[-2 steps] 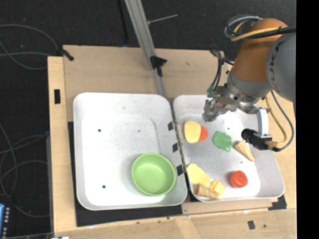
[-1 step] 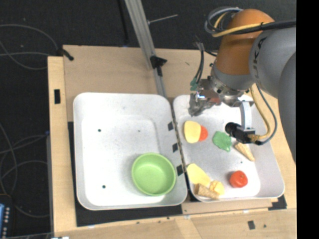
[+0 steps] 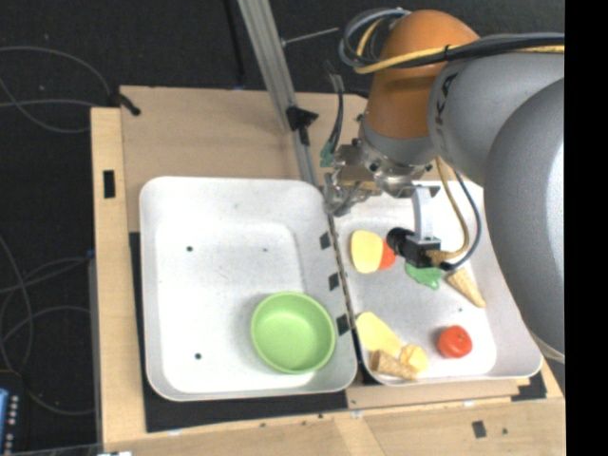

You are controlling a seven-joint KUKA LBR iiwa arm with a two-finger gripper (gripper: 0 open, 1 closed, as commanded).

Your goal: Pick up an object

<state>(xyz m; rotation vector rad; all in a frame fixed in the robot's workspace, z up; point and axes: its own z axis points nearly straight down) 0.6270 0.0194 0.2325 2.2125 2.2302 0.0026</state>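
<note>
Overhead, the pincer [image 3: 340, 198] hangs above the divider between the two bins, its spread impossible to tell; the yellow toy [image 3: 366, 252] lies just beside it in the right bin [image 3: 508, 345]. Descending here risks striking the rim.

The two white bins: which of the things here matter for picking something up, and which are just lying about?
Matter for the job:
tool
yellow-and-red piece
red tomato
green piece
cone
yellow pieces
green bowl
right bin
left bin

Just lying about:
metal rail
black cables
</note>
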